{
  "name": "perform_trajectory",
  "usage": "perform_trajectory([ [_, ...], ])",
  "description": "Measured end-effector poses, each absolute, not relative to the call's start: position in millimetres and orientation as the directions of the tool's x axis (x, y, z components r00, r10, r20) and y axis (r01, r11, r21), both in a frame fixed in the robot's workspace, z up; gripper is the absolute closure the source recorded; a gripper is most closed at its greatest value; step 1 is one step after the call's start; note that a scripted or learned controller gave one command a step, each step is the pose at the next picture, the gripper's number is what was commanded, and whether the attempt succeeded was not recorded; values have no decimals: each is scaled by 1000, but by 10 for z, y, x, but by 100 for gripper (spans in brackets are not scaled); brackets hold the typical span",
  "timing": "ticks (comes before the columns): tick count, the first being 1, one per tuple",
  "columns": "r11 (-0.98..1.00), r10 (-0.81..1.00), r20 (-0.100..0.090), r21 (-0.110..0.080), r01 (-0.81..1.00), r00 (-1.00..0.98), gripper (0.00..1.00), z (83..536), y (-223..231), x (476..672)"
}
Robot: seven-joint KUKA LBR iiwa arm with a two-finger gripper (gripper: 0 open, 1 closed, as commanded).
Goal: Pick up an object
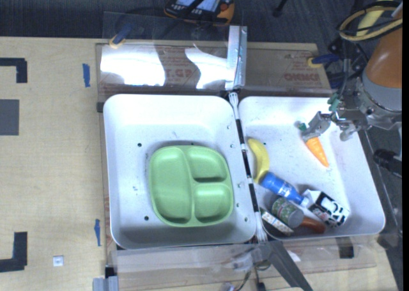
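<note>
My gripper (pixel 330 130) hangs over the upper right part of the right bin (pixel 281 114), its two fingers spread apart and nothing between them. An orange carrot (pixel 318 150) lies just below the left finger, its green top close to the fingertip; I cannot tell whether they touch. A yellow banana (pixel 259 158) lies by the bin's left wall. Toward the front lie a blue bottle (pixel 280 187), a dark can (pixel 287 212) and a black-and-white object (pixel 330 207).
The left bin (pixel 128 123) bears a green divided plate (pixel 190 184). A divider ridge (pixel 241 155) runs between the bins. A clear panel and a metal bracket (pixel 235 56) stand behind them. Cables and the arm's body crowd the right edge.
</note>
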State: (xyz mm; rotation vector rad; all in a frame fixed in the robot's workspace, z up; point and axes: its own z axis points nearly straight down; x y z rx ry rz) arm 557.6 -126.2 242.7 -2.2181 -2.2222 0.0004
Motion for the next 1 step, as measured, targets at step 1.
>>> perform_trajectory([
  [1,-89,996,-1,3,996,89,0,2070,-1860,6059],
])
